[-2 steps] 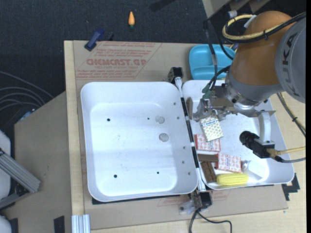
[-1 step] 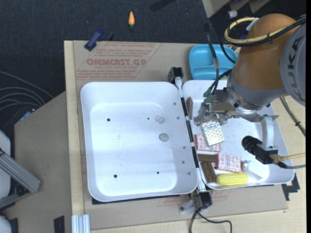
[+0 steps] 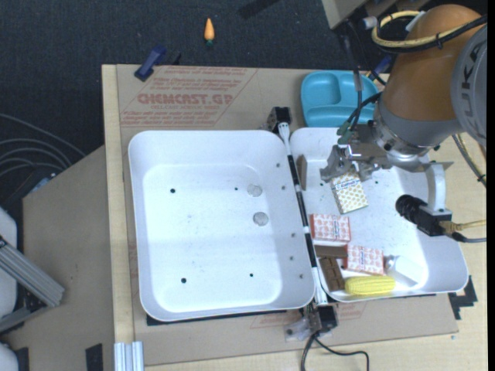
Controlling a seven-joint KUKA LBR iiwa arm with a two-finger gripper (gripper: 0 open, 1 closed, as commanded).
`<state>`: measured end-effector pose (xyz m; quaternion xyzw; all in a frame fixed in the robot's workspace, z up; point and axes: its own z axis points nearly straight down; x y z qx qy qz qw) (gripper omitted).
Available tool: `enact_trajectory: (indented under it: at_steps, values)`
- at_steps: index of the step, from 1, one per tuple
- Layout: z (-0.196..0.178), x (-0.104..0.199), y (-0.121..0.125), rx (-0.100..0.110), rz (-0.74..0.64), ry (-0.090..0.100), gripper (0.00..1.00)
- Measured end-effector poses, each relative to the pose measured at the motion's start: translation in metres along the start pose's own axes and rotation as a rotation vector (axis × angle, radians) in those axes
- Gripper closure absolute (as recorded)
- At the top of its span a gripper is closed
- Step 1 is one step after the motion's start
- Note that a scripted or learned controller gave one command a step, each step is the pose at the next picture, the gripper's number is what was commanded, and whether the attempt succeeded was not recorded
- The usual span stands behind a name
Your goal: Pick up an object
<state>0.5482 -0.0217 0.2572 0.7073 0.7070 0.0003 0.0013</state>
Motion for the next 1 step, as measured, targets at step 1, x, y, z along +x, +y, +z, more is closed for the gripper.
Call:
enact_trajectory:
  at_steps: [1]
  values:
    - [-0.0026, -0.0235, 0.0066, 0.000, 0.000, 0.000, 1.00]
